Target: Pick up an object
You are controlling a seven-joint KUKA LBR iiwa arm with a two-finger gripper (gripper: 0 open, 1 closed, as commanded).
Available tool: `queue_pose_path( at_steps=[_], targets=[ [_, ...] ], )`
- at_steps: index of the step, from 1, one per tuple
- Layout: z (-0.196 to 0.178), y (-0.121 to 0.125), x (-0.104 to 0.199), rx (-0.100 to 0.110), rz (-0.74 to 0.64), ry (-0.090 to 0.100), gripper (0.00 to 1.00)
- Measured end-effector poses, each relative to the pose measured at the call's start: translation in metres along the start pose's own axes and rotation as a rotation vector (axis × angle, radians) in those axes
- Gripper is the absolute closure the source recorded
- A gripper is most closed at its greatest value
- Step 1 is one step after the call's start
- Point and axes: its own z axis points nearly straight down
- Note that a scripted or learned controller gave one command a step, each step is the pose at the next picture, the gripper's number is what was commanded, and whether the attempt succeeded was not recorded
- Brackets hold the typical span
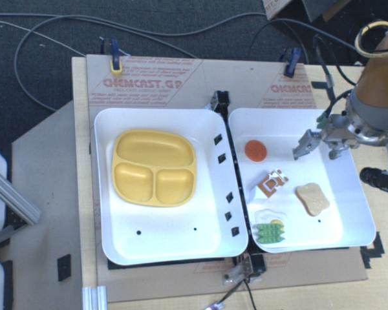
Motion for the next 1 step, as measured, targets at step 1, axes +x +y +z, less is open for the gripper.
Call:
queue_pose_path(
  at_steps=[1],
  targets=[
    [-0.0070,0.0029,0.0003,-0.013,-0.003,-0.002,0.00]
  ],
)
